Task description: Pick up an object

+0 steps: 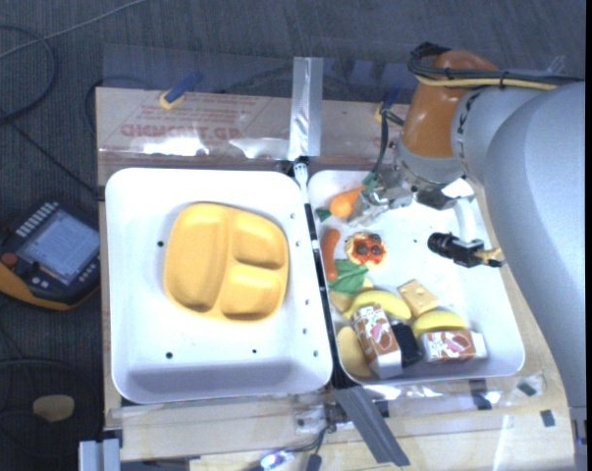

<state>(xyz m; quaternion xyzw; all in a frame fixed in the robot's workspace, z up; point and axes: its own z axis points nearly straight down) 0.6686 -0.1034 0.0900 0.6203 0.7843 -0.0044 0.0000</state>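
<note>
1. The left bin [138, 361] and the right bin [492, 302] were plain white.
2. The divided tray [227, 261] was an even yellow.
3. The round fruit [345, 203] and the carrot [329, 247] were orange, and the leaf [349, 275] was green.
4. The small disc [365, 249] was yellow-orange, blotched with red and dark spots.
5. The two curved pieces [386, 303] were yellow, and the cracker [415, 294] was tan.
6. The two cartons [451, 343] bore red and white print, and the block [405, 347] between them was black.
7. The arm [531, 155] was grey with an orange band.
8. The cardboard [207, 126] was brown with faded red lettering.
</note>
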